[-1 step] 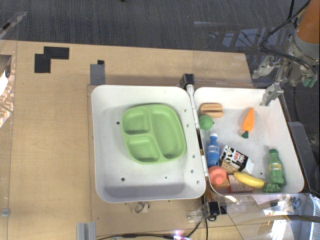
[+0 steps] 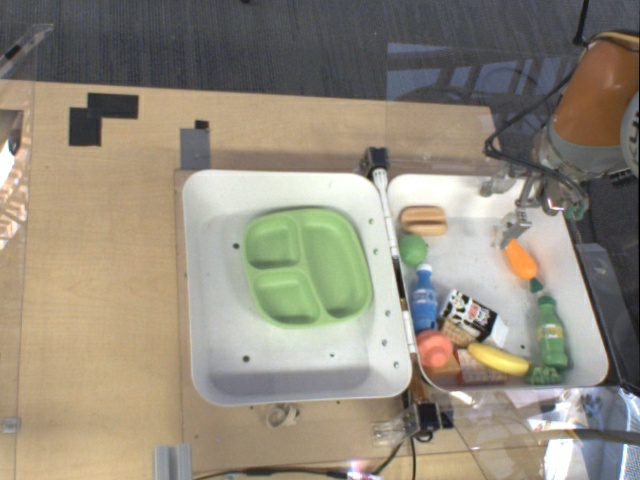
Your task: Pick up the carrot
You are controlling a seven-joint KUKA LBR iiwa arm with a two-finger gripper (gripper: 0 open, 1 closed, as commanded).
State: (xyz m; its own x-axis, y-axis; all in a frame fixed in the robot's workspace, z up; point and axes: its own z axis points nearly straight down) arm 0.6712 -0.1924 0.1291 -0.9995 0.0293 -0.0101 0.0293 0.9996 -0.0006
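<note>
The carrot (image 2: 522,260) is a short orange piece with a green stub at its lower end. It lies tilted on the floor of the right bin (image 2: 470,238), close to the bin's right wall. My gripper (image 2: 516,224) hangs just above and behind the carrot's upper end, under the orange-banded wrist (image 2: 590,93) that reaches in from the right. The carrot looks to be resting on the bin floor, close to the gripper's lowest part or touching it.
The right bin also holds a hot dog bun (image 2: 423,219), a green ball (image 2: 413,250), a blue bottle (image 2: 424,299), a black-and-white pack (image 2: 468,315), a banana (image 2: 497,359), a pink cup (image 2: 435,349) and a green bottle (image 2: 549,333). A green divided plate (image 2: 305,266) sits in the left bin (image 2: 215,268).
</note>
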